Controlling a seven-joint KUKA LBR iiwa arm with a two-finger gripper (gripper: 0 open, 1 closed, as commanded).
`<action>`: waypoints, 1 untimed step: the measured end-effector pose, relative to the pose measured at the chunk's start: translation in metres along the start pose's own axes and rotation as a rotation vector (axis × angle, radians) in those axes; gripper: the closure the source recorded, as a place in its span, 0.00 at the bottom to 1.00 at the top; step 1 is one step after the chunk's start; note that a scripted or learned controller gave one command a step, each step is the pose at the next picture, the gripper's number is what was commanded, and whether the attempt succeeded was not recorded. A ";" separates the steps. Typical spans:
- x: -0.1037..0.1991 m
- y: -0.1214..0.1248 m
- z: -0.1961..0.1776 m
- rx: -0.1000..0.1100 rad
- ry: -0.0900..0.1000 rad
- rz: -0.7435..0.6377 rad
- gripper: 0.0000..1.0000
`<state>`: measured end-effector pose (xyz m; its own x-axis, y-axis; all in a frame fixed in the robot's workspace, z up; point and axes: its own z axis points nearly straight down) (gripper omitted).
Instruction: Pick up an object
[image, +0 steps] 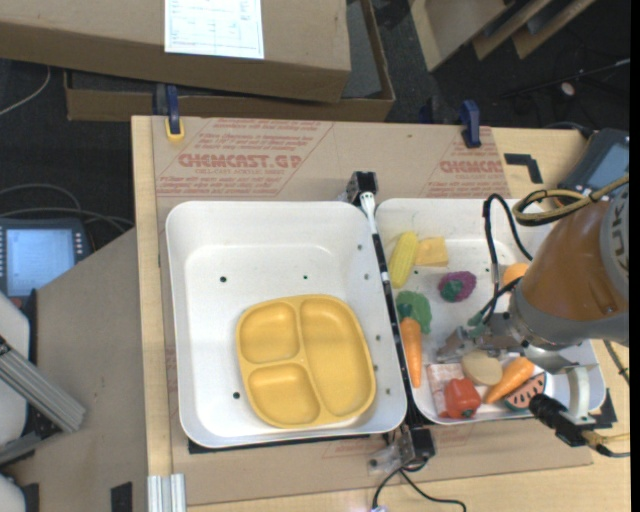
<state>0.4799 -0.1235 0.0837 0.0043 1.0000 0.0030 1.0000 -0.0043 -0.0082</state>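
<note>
Camera view: slanted look down on a brown board-covered bench (250, 165) bearing two shallow white bins side by side.
Writing: red print on the bench covering reads "CHEMCAST G P" behind the left bin, and the same red print repeats behind the right bin, partly hidden by a blue clamp (470, 125). Smaller lines beneath are too fine to read.
Label: a white printed sheet (214, 25) lies on a cardboard box beyond the bench; its text is too small to read.
Left white bin (200, 300): holds a yellow plastic three-compartment tray (303, 360).
Right white bin (440, 215): holds a yellow toy corn cob (403, 257), a pale yellow block (433, 251), a purple toy fruit (457, 286), a green toy vegetable (414, 308), an orange toy carrot (411, 350), a red toy pepper (460, 396) and a watermelon slice (520, 392).
Arm: the grey and orange arm (570, 280) reaches over the right bin.
Claw (470, 345): low among the toys near the bin's front; cannot tell whether it is spread or closed, or grips anything.
</note>
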 end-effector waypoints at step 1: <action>-0.012 0.073 -0.002 -0.015 -0.006 -0.007 0.00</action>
<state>0.5524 -0.1361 0.0850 -0.0022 1.0000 -0.0027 1.0000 0.0022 0.0064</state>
